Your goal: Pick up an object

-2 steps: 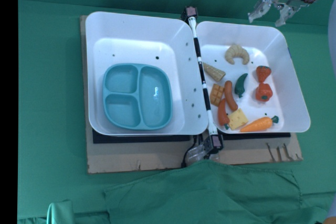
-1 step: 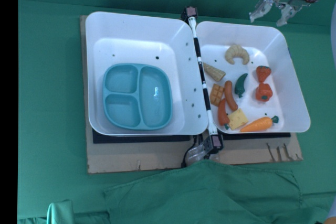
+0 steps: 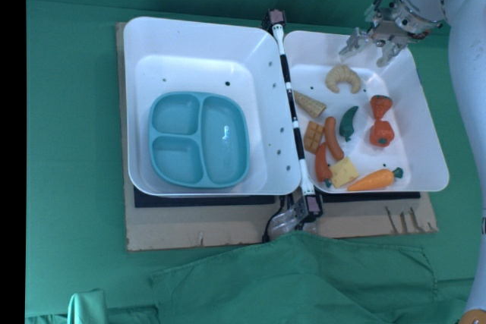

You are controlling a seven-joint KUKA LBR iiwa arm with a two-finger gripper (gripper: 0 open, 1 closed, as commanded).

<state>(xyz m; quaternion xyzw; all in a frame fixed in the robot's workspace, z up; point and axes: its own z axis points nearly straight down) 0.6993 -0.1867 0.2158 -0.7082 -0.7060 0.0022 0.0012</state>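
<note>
I find the gripper [image 3: 371, 43] spread wide, holding nothing, above the croissant [image 3: 343, 77] at its seven o'clock; pick not begun.

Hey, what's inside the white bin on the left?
The left bin holds a teal divided plate with three compartments, all bare. Small dark dots mark the bin floor. Whatever lies under the plate is covered.
</note>
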